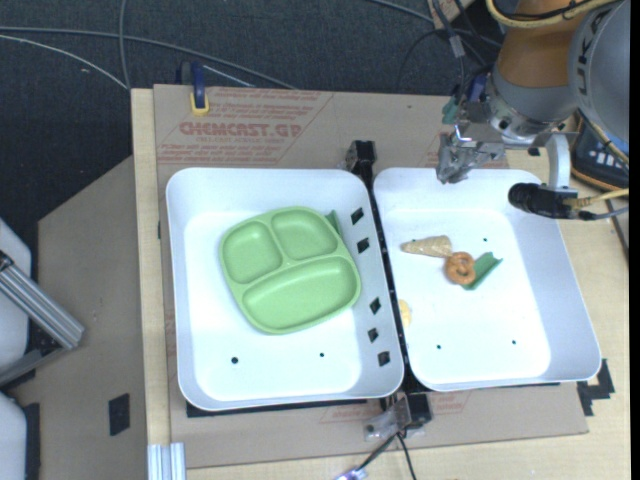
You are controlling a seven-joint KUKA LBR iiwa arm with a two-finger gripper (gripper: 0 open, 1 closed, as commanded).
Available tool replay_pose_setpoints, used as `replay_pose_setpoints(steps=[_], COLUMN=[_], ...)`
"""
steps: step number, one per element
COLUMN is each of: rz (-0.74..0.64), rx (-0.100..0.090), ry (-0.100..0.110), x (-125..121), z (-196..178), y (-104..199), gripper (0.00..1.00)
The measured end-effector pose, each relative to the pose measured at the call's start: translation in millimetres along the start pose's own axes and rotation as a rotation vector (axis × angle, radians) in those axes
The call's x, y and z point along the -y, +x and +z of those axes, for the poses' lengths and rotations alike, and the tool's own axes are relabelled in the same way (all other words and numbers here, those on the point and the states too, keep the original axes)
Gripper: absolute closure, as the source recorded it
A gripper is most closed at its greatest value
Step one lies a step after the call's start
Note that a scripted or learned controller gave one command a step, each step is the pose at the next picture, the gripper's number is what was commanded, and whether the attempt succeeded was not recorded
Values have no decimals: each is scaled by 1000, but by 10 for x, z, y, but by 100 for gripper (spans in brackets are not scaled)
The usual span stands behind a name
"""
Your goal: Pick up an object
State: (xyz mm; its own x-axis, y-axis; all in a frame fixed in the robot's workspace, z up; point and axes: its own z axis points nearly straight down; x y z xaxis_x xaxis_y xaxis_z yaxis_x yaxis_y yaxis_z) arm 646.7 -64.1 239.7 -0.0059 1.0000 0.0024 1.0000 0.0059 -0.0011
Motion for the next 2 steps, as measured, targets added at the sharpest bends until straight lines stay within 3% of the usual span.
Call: replay_pose_setpoints(steps=[2], rz=[1], rx=[0], ry=[2], x=[-67], z=[128], y=[1106], gripper=[100])
